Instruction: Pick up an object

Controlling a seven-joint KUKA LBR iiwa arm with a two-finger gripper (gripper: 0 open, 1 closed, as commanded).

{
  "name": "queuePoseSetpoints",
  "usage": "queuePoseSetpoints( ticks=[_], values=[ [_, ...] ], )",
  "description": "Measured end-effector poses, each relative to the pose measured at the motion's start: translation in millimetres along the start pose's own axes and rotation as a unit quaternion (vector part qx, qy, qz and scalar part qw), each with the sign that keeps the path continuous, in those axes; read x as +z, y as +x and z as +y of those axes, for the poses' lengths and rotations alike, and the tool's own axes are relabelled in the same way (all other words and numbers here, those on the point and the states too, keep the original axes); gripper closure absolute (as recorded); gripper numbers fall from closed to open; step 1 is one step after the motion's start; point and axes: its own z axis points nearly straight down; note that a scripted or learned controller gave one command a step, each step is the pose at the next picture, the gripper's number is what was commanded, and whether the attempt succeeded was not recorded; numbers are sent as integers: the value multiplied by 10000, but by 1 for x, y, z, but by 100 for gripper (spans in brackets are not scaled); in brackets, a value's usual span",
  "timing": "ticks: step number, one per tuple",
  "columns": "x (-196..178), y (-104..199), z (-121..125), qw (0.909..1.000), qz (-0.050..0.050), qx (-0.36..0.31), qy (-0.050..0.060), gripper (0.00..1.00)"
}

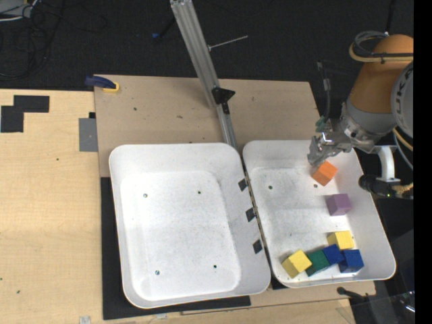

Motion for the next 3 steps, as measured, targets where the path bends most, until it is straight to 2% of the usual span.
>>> queuePoseSetpoints(
  ticks=[1,2,3],
  values=[
    [-18,-2,0,10000,4,0,15,100],
    [-13,57,1,10000,22,-44,40,100],
    [-29,106,2,10000,13,-44,23,100]
  ],
)
